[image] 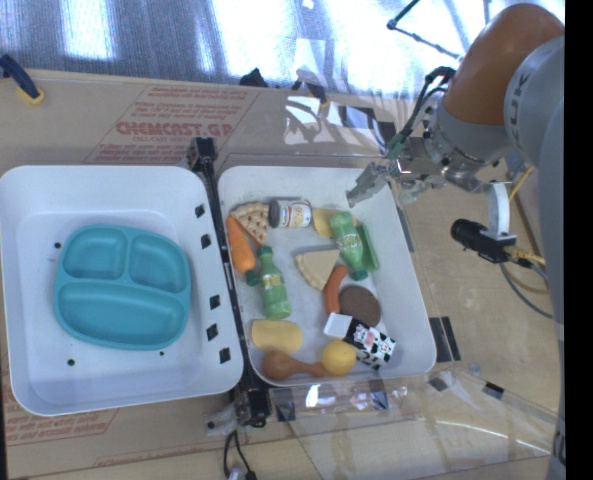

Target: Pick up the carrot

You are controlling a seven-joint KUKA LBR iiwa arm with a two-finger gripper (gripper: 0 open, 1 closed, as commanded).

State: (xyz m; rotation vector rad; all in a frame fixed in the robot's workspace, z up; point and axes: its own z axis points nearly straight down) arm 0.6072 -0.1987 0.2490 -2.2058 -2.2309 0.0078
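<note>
Our tool [368, 185] hung above the bin; grip unclear. We judged the carrot [241, 245] needed a leftward reach.

Mostly glossy plastic on a cardboard-topped counter.
Both bins [16, 268] smooth white plastic with slight sheen; teal divided plate [123, 286] matt-ish smooth plastic. Carrot [241, 245] and green bottle [272, 286] look like shiny moulded plastic. Counter [156, 123] covered in brown printed cardboard, matt. Arm [506, 68]: satin grey shell, glossy orange band; claw [371, 185] looks like bare grey metal.
</note>
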